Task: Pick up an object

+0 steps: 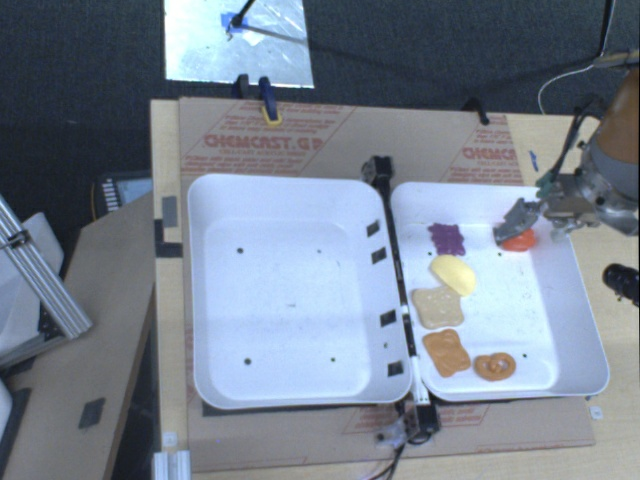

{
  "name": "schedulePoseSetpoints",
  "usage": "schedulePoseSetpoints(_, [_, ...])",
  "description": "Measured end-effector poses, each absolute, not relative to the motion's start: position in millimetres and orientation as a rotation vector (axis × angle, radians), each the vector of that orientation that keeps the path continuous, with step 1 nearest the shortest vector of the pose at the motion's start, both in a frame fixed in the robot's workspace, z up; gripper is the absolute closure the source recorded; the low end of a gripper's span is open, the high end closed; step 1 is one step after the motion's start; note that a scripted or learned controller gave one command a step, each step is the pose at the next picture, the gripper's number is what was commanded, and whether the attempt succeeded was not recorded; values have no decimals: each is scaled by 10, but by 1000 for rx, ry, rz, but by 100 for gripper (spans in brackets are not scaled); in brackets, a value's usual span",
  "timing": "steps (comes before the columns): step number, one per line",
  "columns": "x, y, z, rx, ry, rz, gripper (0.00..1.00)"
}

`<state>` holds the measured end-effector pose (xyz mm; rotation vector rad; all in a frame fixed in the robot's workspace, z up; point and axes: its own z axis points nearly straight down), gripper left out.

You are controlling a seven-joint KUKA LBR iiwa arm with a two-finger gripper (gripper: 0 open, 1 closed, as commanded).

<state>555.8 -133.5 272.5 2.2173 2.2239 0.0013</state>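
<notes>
Several toy food pieces lie in the right bin (570,298): a purple piece (447,237), a yellow piece (454,274), a tan bread slice (437,307), an orange-brown piece (446,352) and a pretzel (495,366). A red piece (519,240) sits near the bin's far right side. My gripper (514,224) reaches in from the right and is right over the red piece, covering its upper part. The view does not show whether the red piece is resting on the bin floor or lifted.
The left bin (290,288) stands beside the right one, with a black hinge strip (392,268) between them. The arm's wrist (610,183) hangs over the right bin's far right corner. A shiny sheet (238,26) lies beyond the bench.
</notes>
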Motion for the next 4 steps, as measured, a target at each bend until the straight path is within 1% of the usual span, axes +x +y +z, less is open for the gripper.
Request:
schedulePoseSetpoints(1, [5710, -1793, 3792, 2211, 2209, 10, 0])
schedulePoseSetpoints(2, [5708, -1766, 3841, 2210, 2221, 6, 100])
schedulePoseSetpoints(3, [6155, -1576, 4835, 2203, 2221, 14, 100])
schedulePoseSetpoints(4, [5830, -879, 3338, 2220, 2243, -10, 100])
